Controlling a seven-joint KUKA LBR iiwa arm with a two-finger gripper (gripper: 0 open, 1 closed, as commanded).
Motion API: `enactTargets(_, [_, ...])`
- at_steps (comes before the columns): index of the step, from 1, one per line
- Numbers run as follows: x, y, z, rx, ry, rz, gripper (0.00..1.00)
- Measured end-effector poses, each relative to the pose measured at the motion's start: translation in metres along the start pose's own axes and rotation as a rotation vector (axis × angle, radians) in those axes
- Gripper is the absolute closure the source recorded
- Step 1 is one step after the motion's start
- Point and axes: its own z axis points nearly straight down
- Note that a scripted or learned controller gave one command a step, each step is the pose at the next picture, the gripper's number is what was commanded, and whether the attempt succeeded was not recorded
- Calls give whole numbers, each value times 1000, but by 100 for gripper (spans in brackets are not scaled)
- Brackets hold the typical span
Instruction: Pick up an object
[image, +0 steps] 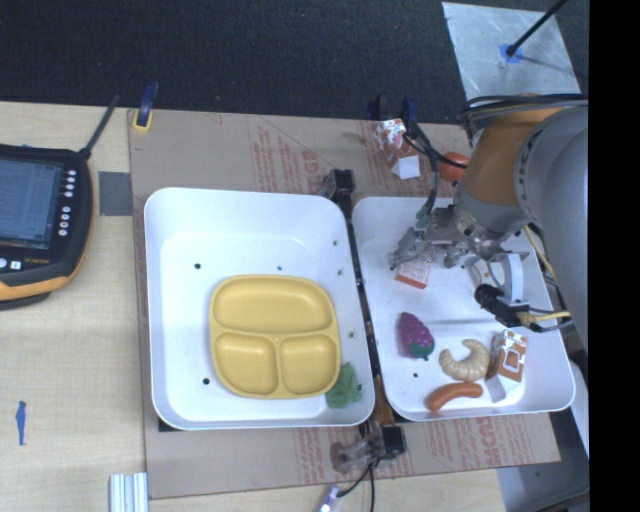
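Claw (425, 250) position: low over the far-left part of the right bin (560, 395), near the wall it shares with the left one. Whether it is apart or together, I cannot tell; the metal parts blur into one another from above.

Nearest candidate: a small orange-and-white packet (412, 276) lying flat on the bin floor directly below my claw, near the far-left corner. I cannot make out whether I am touching it. I judge it light and thin, probably a soft wrapper that would crumple instead of resisting. Lying flat, it offers little to pinch; the short edges look the better hold, and a slip is likely.

Other contents of the right bin:
- Purple grape bunch (415, 334), near the middle, towards the left wall. Likely a light plastic toy, bumpy, fair grip across its width.
- Croissant (469, 360), towards the near-right corner. Curved; the thick middle is the place to take it.
- Sausage (455, 396), along the near edge, just beside the croissant. Smooth and round, so it may roll or squirt out.
- Small orange-and-white box (513, 356), at the right wall, beside the croissant. Stiff-looking, flat sides.

Left bin (165, 300): a yellow divided tray (273, 335) with three compartments, nothing in them, at the centre. A green leafy piece (344, 387) sits off the tray, touching its rim, in the near-right corner.
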Motion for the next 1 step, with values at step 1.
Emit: enactTargets(1, [-1, 0, -10, 3, 0, -5, 100])
